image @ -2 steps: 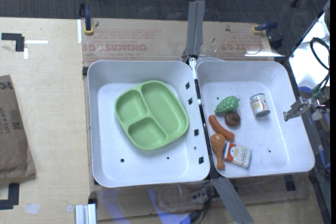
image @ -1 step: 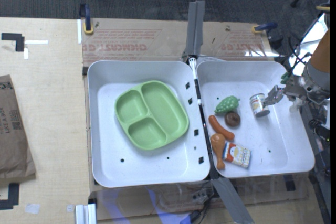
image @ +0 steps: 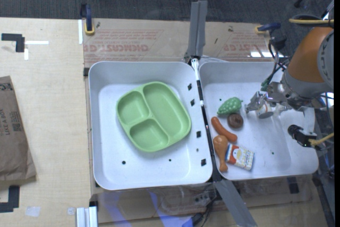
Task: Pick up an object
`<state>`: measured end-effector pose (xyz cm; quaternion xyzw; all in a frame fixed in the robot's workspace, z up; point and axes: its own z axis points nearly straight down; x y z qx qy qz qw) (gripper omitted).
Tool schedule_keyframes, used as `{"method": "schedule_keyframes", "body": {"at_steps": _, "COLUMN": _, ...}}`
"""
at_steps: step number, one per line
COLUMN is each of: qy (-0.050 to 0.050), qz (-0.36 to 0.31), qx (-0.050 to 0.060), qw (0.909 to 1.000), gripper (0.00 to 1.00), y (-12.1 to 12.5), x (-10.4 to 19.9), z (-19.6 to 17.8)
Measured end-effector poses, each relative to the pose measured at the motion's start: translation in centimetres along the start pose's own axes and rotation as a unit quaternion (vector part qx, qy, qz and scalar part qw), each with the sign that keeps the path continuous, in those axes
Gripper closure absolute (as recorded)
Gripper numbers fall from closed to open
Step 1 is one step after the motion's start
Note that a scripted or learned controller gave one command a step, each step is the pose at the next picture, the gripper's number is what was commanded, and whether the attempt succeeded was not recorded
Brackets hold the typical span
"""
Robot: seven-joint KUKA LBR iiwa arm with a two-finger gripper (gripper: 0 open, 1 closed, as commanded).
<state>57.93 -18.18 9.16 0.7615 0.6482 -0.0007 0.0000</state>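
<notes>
Over the right bin (image: 276, 159), the gripper (image: 256, 105) is seen just right of a green leafy toy (image: 230, 105) and a brown round piece (image: 235, 120); whether the jaws are released or clenched cannot be told. Nothing is seen between them. An orange carrot-like toy (image: 223, 129) and a small carton (image: 239, 157) are crowded close by, so a neighbour could be nudged or a grasp glanced off.

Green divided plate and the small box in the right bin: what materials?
Green divided plate: likely moulded plastic, with a uniform matte colour and soft rounded compartment ridges. Small box: probably printed cardboard or a plastic toy copy, with flat faces, sharp edges and printed graphics; the view can't settle which.
</notes>
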Motion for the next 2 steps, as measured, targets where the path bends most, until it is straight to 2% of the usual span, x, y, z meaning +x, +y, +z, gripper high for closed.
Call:
{"method": "schedule_keyframes", "body": {"at_steps": 1, "qy": 0.0, "qz": -0.001, "qx": 0.0, "qw": 1.0, "gripper": 1.0, "y": 0.0, "x": 0.0, "z": -0.9}}
{"method": "schedule_keyframes", "body": {"at_steps": 2, "qy": 0.0, "qz": 0.003, "qx": 0.0, "qw": 1.0, "gripper": 1.0, "y": 3.1, "x": 5.0, "z": -11.4}}
